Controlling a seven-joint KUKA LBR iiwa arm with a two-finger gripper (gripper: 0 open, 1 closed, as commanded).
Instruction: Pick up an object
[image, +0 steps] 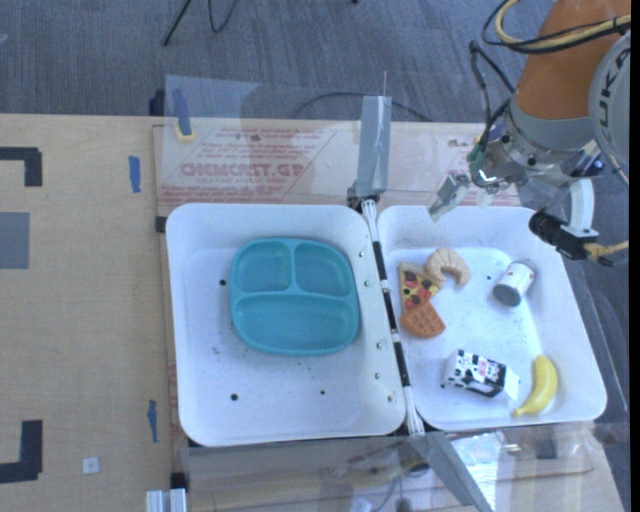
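The right bin (585, 330) holds several small items: a tan croissant (447, 266), a pizza slice (415, 286), an orange waffle piece (424, 321), a grey can (512, 283) lying on its side, a black-and-white carton (475, 373) and a yellow banana (540, 385). My gripper (468, 187) hangs above the far edge of the right bin, up and to the right of the croissant. It touches none of the items and nothing shows in it.
The left bin (190, 330) holds a teal divided plate (295, 297). A grey upright post (375, 145) stands behind the ridge where the bins meet. Cables and a white-and-black attachment (572, 222) hang off the arm over the right bin's far right corner.
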